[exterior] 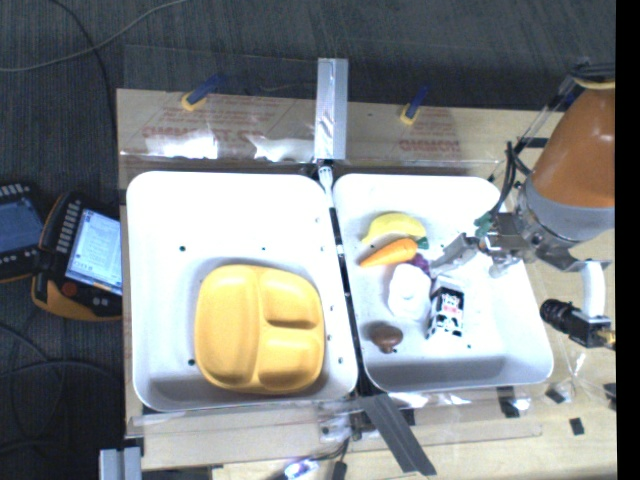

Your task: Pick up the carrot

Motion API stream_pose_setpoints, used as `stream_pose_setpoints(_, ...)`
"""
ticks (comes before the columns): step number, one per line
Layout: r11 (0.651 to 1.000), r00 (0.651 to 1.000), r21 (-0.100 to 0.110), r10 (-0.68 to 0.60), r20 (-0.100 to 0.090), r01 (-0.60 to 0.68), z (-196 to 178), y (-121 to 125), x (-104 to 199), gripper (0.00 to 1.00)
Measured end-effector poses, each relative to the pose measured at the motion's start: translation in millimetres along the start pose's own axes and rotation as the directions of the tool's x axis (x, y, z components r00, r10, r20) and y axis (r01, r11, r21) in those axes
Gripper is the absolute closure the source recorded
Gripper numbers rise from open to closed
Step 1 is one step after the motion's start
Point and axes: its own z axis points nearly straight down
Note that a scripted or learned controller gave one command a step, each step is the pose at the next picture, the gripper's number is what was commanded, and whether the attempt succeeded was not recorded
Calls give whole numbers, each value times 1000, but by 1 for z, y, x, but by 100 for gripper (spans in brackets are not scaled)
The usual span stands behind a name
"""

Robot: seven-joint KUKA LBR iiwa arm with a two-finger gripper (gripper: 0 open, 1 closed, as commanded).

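The orange carrot (388, 253) lies in the right bin (520, 358), near its left wall, pointing left and slightly down. A yellow banana (393, 227) touches it from behind. My gripper (455, 251) hangs over the right bin's middle, a short way to the right of the carrot and apart from it. Nothing is held in it that I can see. The grey arm with its orange band (590, 138) comes in from the right edge.
Close to the carrot in the right bin are a small purple item (422, 265), a white rounded object (408, 290), a cow-print carton (448, 311) and a brown lump (387, 337). A yellow divided tray (260, 326) rests in the left bin (160, 228).
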Motion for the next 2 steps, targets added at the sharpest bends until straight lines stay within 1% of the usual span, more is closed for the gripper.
stream_pose_setpoints(1, 1000, 1000, 0, 0, 0, 0, 0, 0, 0, 0)
stream_pose_setpoints(2, 1000, 1000, 1, -12, 3, 12, 80, 62, 26, 0)
